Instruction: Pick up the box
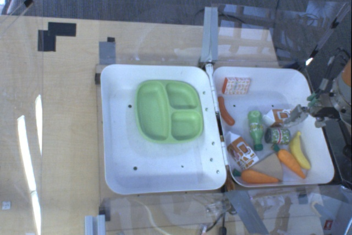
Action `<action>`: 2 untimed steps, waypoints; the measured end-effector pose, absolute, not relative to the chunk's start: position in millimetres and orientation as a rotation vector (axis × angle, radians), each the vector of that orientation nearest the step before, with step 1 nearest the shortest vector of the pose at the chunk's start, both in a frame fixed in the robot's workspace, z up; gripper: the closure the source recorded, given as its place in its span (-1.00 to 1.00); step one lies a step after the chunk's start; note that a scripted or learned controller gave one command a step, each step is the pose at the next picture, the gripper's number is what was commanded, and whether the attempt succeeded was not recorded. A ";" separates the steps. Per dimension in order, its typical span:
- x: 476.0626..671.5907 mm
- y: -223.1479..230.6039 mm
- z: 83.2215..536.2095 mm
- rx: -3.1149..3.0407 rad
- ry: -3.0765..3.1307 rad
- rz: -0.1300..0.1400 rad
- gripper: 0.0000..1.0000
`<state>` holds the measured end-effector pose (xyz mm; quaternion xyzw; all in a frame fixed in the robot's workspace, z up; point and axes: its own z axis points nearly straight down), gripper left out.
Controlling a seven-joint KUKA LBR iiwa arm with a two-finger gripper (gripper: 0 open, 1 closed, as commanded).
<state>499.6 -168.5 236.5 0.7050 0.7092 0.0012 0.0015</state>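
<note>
Over on the right bin (pixel 316 96), the smooth white plastic held a jumble: a flat orange-and-white box (pixel 236 85) at the far left corner, a sausage (pixel 225 111), a green bottle (pixel 254 129), a round can (pixel 279 135), a curved banana (pixel 300 151), two carrots (pixel 290 163) and a brown-and-white carton (pixel 242 152). The claw (pixel 300 111) hung low at the bin's right side, by a white packet (pixel 278 116), well apart from the box; whether it was open, I couldn't tell. The arm (pixel 336 97) reached in from the right. A glossy green sectioned plate (pixel 168 110) sat in the left bin (pixel 115 129).
</note>
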 end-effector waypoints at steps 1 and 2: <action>522.3 -147.9 161.0 2.249 2.192 0.002 -1.00; 569.9 -129.7 99.3 2.357 2.069 0.007 -1.00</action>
